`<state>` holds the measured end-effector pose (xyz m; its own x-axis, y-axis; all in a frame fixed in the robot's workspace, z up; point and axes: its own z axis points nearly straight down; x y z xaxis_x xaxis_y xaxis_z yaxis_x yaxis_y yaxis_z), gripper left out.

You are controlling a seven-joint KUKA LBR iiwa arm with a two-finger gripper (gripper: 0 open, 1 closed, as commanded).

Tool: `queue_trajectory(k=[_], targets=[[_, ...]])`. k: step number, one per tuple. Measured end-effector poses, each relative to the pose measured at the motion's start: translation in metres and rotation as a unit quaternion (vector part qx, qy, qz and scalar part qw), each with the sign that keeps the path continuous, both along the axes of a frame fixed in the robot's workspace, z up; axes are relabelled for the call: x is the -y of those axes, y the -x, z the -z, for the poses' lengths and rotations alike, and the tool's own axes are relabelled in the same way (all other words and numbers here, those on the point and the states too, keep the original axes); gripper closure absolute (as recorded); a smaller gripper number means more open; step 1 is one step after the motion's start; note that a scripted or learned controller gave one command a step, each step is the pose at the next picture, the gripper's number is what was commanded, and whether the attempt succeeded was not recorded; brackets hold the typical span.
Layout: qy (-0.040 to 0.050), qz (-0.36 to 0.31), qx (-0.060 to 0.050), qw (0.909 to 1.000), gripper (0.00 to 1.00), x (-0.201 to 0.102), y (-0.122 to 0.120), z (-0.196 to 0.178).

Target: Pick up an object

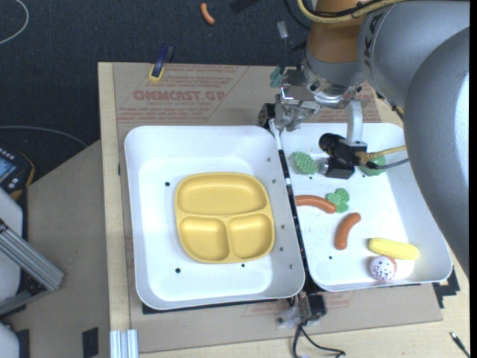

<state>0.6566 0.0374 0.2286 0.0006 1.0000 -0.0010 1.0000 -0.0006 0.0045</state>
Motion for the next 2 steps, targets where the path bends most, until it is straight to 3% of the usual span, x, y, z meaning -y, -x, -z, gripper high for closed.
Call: queue_trajectory(k=[2], targets=[[-0.0002,-0.001,-0.001,1.0000,1.00,-0.013,-0.001,0.007]])
